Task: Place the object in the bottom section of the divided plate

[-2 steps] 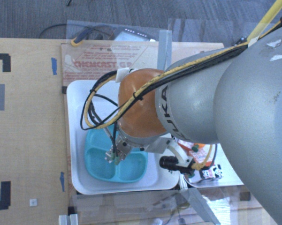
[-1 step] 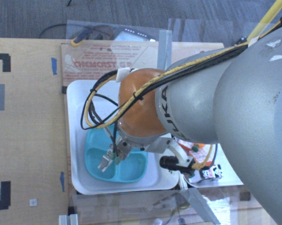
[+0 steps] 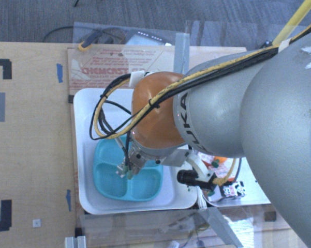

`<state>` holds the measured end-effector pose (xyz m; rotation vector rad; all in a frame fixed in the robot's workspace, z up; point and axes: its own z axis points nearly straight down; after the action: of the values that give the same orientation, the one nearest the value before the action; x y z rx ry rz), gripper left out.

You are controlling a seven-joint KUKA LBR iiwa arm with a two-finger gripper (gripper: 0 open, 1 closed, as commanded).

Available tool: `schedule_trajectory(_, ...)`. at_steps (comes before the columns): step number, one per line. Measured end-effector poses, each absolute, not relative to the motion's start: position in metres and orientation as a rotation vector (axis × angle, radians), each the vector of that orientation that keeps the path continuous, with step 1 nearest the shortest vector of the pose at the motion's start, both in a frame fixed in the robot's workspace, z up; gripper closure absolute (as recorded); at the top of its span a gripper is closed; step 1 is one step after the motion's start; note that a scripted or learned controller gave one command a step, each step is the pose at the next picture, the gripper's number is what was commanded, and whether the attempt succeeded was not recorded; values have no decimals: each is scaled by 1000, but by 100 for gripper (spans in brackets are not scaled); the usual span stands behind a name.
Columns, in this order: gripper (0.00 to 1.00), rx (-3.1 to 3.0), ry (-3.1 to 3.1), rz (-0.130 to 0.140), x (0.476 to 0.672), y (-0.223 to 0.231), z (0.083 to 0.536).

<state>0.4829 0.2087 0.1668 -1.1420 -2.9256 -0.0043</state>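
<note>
On the worktop (image 3: 31,138), the blue divided plate (image 3: 106,182) lies in the left white bin (image 3: 85,138), and the hand (image 3: 127,172) is seen low over its ridges. The object cannot be made out, so its weight, stiffness and best grip cannot be judged. Whether the hand is spread or pressed together cannot be told, the orange-banded wrist (image 3: 155,112) and grey arm (image 3: 248,102) hiding much of both bins.

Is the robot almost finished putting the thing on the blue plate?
Done so far: the arm has reached over the left white bin, and its pincer sits right above the blue divided plate. In hand: I can't tell, because the wrist hides whatever it might carry. Left: no object is visible lying in the plate's bottom section, so the placing isn't confirmed.
</note>
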Motion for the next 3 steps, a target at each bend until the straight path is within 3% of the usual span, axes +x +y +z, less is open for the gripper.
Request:
schedule_trajectory(1, 100, -1482, -2772, -3, 487, 185, 191)
schedule_trajectory(2, 0, -1482, -2772, -3, 487, 185, 191)
schedule_trajectory(3, 100, -1486, -2772, -6, 488, 184, 201)
